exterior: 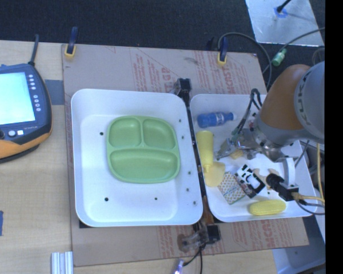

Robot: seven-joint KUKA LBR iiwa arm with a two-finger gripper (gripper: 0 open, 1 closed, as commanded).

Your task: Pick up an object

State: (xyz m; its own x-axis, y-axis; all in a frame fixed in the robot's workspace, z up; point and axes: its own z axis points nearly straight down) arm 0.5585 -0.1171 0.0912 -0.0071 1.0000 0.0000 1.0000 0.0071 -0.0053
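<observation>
The right bin (219, 99) holds a small blue bottle (215, 119) at the back and a long yellow piece (205, 146) along its left wall. A pale yellow lump (214, 174) lies below that. Toward the front are a patterned pouch (232, 189), a black-and-white item (250, 177) and a yellow oval (267, 208). My gripper (231, 148) hangs low over the middle of this bin, just right of the long yellow piece and below the bottle. The grey arm with its orange band (283, 104) hides the bin's right part. I see nothing held.
The left bin (80, 158) carries a green divided plate (143, 149). A teach pendant with a screen (14, 110) lies on the bench at far left. Cables (308, 198) run along the right bin's right edge. Clamps (184, 87) sit between the bins.
</observation>
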